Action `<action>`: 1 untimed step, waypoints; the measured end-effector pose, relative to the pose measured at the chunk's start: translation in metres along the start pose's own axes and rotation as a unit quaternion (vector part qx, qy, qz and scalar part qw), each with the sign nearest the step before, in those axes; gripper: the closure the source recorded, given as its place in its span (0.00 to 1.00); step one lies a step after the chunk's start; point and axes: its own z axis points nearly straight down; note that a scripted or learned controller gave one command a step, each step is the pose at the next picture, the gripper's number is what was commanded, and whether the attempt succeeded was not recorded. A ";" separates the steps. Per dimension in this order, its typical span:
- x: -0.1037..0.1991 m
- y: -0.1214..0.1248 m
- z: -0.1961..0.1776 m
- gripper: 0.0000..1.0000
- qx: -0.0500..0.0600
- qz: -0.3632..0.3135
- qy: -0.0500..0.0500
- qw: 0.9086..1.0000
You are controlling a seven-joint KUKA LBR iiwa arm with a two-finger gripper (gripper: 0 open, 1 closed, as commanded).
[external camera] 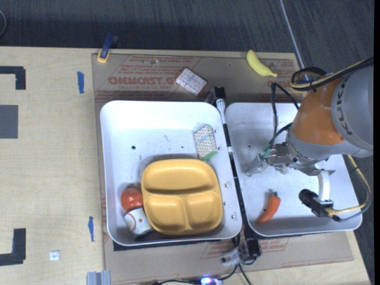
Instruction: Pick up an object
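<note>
The gripper [254, 166] is hovering low in the right bin [249, 120], its opening impossible to tell. The toy carrot [270, 208] is lying toward the frame's bottom; the approach step seems underway, needing realignment downward.

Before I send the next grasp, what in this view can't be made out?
- Gripper: small and blurred; finger state unreadable.
- Right bin: its right part lies under the arm.
- Orange-white toy: partly hidden under the yellow tray.
- Packet: print too small to read.
</note>
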 end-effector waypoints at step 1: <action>-0.036 -0.047 0.000 0.00 0.000 0.001 0.000 1.000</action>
